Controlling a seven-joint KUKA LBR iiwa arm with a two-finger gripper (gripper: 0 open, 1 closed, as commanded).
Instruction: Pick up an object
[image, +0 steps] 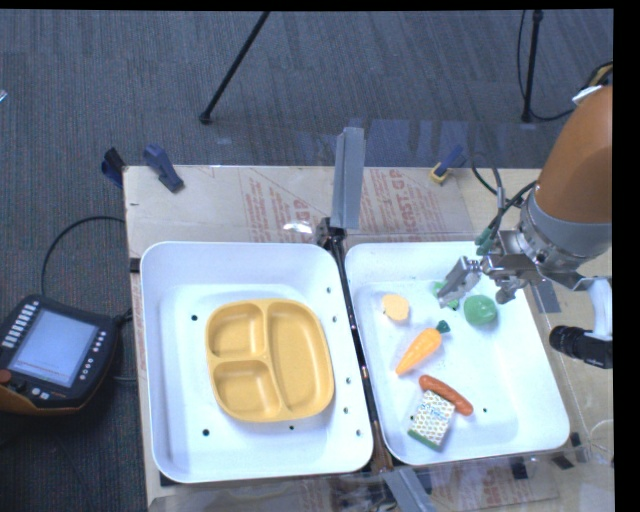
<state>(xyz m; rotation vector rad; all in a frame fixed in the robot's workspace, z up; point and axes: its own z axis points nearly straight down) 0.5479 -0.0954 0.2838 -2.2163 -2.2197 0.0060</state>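
My gripper (483, 290) hangs over the back right of the right bin (520, 420), its fingers (459, 283) spread open. A round green toy (481, 311) lies just below and between the fingertips, with no visible grip on it. An orange carrot (420, 349) lies toward the bin's middle. A small pale orange piece (396, 308) sits to the carrot's upper left. Near the front lie a red sausage (446, 394) and a small green-and-white patterned box (432, 418).
The left bin (170, 300) holds a yellow divided plate (270, 359). A grey post (347, 190) stands behind the ridge between the bins. A teach pendant (50, 350) lies on the floor at far left. Blue and yellow clamps sit on the board's back edge.
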